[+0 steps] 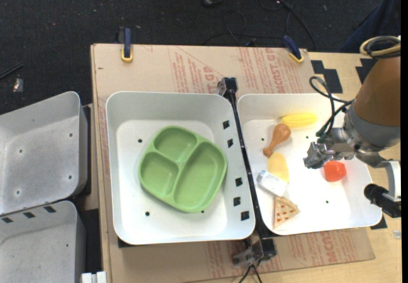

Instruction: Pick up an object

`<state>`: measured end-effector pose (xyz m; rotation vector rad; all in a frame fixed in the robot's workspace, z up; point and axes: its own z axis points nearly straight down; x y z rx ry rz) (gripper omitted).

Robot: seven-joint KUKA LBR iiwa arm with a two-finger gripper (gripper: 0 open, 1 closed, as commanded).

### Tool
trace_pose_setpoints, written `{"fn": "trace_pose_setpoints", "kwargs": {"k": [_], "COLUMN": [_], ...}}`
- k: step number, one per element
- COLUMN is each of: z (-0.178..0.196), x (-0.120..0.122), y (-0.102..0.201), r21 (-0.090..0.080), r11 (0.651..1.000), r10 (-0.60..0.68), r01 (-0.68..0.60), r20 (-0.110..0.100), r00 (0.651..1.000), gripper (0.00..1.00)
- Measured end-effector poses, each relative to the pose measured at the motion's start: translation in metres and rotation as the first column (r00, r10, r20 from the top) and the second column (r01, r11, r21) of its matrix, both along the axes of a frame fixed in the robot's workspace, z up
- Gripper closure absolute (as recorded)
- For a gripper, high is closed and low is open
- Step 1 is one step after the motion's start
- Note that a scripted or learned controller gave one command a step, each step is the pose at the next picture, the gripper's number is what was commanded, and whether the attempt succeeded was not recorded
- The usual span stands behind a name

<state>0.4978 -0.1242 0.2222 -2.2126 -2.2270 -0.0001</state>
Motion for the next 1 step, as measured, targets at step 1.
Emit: {"fn": "trace_pose_setpoints", "kwargs": {"k": [1], "z": [0.0035], "x": [-0.0059], "y": [0.0609], "r21": [0.0], "r11": [1.0], "r10": [0.001], "r01": [-0.001], "r20": [0.0], "r00": [1.0], "gripper": [1.0]}}
